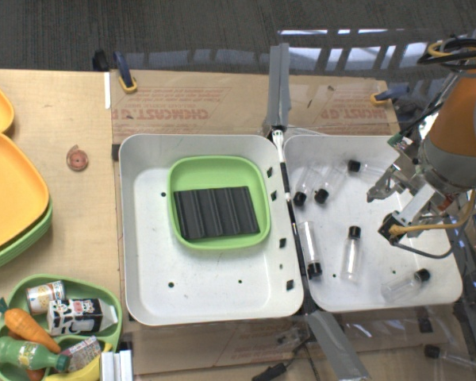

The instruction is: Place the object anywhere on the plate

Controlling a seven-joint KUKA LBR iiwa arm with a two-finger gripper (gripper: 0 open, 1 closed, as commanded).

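A green plate sits in the upper middle of the left bin. A black ridged slab lies flat on it, covering most of its floor. Several clear vials with black caps lie scattered in the right bin, among them one near the left wall, one in the middle and one at the front right. My gripper hangs over the right side of the right bin, apart from the vials, and nothing shows in its grasp.
Orange and green plates are stacked on the bench at the far left. A green bowl of toy food stands at the front left. A metal divider rises behind the two bins.
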